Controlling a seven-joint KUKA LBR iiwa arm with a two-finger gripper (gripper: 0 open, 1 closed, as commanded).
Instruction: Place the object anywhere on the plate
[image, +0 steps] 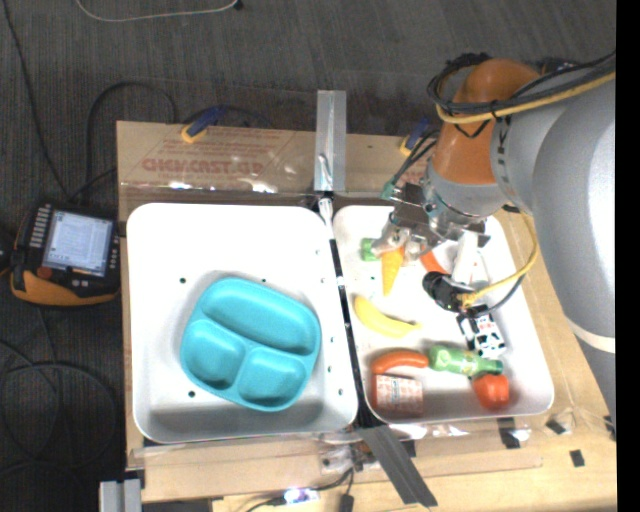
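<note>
Turquoise and three-sectioned, the plate (252, 342) sits in the left bin (160, 240), lower centre of the frame. In the right bin (530, 395) the gripper (405, 238) hangs at the upper part, just above an orange carrot (391, 270) (whether it grasps anything cannot be told). Below lie a banana (383, 318), a red can (399, 394), and a tomato (490, 390).

Robotics lab: industrial arm (560, 150), twin white bins (160, 300) on bench, teach pendant (65, 255) at left, floor cables (40, 380).
</note>
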